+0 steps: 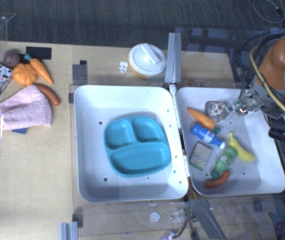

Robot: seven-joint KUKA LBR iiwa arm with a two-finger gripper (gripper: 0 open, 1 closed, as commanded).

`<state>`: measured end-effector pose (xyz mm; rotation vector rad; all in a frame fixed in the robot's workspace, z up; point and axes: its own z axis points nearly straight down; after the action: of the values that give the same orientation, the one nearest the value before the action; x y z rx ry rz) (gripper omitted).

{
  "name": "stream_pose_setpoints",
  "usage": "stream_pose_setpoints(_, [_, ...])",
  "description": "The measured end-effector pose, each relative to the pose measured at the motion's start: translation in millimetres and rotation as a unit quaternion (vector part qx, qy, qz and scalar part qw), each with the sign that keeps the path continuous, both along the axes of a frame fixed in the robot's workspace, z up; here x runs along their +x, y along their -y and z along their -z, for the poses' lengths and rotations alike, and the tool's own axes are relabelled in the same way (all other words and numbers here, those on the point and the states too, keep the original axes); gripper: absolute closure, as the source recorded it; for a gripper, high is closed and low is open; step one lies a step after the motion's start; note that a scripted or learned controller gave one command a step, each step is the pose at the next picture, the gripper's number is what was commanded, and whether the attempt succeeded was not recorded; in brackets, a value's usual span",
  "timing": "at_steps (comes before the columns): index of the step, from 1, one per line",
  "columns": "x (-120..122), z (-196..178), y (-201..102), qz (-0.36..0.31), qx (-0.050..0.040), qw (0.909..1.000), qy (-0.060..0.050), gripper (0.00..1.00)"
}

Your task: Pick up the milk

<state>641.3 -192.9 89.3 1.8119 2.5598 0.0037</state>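
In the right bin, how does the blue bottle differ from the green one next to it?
The blue bottle is bright blue with a white end; the green bottle is green with a lighter label. The blue one lies nearly across the right bin, just below the carrot; the green one lies more lengthwise, nearer the front, between the banana and the sausage. Both are small bottles lying on their sides.

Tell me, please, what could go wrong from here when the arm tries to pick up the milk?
1. The blue milk bottle lies on its side, so it may roll or slip from the fingers.
2. The carrot lies close beside it and the yellow banana is near, so the gripper might bump or grab one instead.
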Motion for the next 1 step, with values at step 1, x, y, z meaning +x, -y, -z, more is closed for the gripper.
stream_pose_setpoints(1, [1.4,-10.0,-1.4,-0.001,0.0000,1.0000,0.001,1.00])
